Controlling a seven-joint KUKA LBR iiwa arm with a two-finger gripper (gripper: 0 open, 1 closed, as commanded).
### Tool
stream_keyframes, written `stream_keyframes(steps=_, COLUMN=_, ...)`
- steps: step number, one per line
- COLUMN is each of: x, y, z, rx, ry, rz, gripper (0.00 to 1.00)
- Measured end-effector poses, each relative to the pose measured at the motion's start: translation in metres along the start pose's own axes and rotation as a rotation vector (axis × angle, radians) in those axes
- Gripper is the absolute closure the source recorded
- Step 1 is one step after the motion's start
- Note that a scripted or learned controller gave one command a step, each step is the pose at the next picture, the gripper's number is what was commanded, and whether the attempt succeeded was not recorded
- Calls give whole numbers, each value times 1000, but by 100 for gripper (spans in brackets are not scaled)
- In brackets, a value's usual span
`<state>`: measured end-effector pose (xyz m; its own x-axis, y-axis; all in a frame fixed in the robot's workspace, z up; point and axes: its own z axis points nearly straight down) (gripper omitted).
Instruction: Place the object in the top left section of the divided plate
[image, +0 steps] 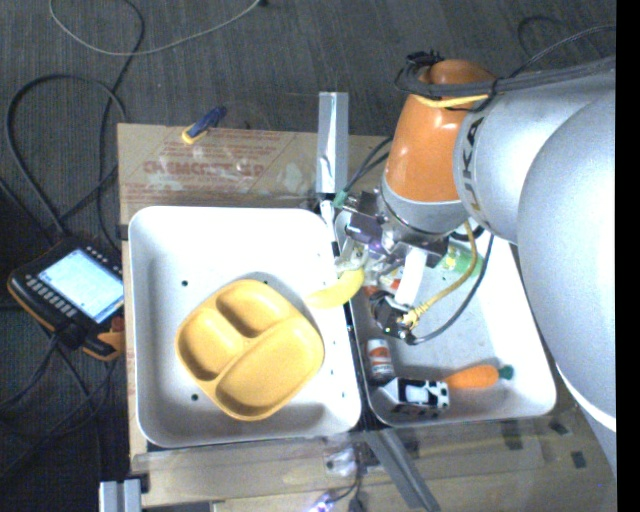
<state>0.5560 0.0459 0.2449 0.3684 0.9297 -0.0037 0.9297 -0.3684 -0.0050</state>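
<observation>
A yellow divided plate (186, 352) lies tilted in the left white bin (160, 250), with two small sections on its upper side and one large section below. My gripper (358, 266) hangs over the wall between the two bins, just right of and above the plate. It is shut on a yellow banana-shaped object (332, 291), which sticks out down and to the left from the fingers, over the left bin's right edge. The object's tip ends just short of the plate's upper right rim.
The right bin (530, 395) holds an orange carrot (474, 377), a black and white item (421, 395) and a small bottle (378, 357); a green item (458, 262) shows under the arm. The bulky arm covers that bin's upper part. A handheld pendant (70, 290) lies left of the bench.
</observation>
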Motion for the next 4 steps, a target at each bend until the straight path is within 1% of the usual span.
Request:
stream_keyframes(steps=1, x=41, y=-97, z=89, rx=4, ry=-1, rz=203, gripper=100)
stream_keyframes(steps=2, x=83, y=-107, z=152, rx=-9, ry=4, rz=363, gripper=100)
stream_keyframes(steps=3, x=85, y=-22, z=49, rx=-5, ry=-2, rz=438, gripper=100)
stream_keyframes(steps=4, x=102, y=-75, z=53, rx=2, ry=-1, rz=725, gripper=100)
